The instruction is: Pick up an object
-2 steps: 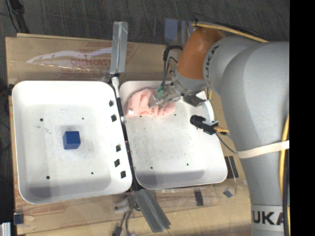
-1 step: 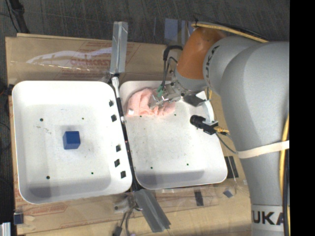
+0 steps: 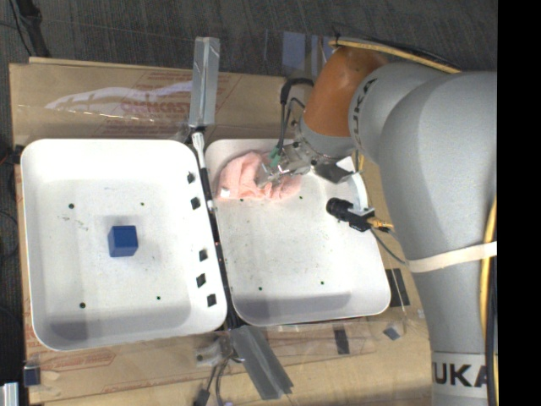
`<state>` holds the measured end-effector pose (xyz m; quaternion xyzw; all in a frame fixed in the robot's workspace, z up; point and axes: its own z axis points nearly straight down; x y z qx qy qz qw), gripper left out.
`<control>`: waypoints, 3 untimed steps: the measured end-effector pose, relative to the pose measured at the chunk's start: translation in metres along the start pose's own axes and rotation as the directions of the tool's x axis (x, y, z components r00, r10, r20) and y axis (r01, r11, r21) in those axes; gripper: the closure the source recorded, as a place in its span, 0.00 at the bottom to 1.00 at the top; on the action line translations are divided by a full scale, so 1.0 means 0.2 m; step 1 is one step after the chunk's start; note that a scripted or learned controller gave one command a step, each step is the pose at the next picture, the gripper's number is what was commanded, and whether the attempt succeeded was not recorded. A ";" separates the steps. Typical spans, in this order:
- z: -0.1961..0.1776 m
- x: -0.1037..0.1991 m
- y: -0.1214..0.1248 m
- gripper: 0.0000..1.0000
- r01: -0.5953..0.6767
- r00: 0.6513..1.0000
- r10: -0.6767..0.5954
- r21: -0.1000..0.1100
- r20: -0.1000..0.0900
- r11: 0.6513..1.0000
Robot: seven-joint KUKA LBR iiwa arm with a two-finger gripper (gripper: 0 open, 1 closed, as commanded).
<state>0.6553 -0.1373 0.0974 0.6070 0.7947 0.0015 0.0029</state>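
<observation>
Pink cloth (image 3: 252,178) lies bunched at far-left corner of right bin (image 3: 355,299); gripper (image 3: 279,166) is down at its right edge, touching or nrly so; grip state: can't tell, wrist blocks it. Cloth looks soft, light, floppy, not fragile; will drape and may slip if only a thin layer's caught; best hold prob. a thick fold near mid-bunch, pinched deep. Blue cube (image 3: 123,240) sits in left bin (image 3: 51,155), well apart.
</observation>
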 end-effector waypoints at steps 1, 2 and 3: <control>0.00 0.04 0.03 0.00 0.083 0.997 -0.083 0.002 0.004 0.997; 0.00 0.04 0.03 0.00 0.083 0.996 -0.084 0.002 0.004 0.997; -0.09 -0.03 0.00 0.00 0.179 0.984 -0.179 0.009 -0.006 0.984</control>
